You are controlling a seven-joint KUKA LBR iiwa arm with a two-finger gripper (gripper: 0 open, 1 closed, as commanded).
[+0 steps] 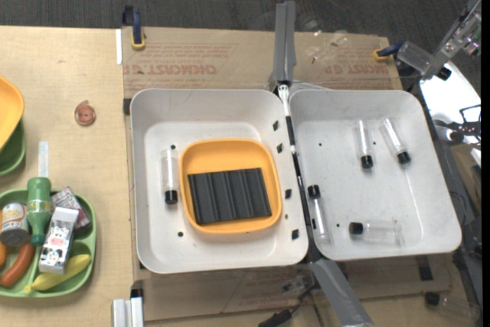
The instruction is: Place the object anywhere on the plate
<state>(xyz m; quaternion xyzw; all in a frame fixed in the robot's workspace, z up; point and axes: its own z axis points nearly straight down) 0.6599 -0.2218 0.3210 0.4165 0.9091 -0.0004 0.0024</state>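
Two white bins: the left bin (142, 165) holds one orange plate (230, 151) with one black ridged block (229, 194) lying on it and one vial (169, 178) just beside, the right bin (429, 165) four vials (365, 144) (gripper state: cannot tell).

Left bin (145, 241): orange plate (230, 152) carrying a black ribbed block (229, 194); one clear vial (168, 176) beside the plate.
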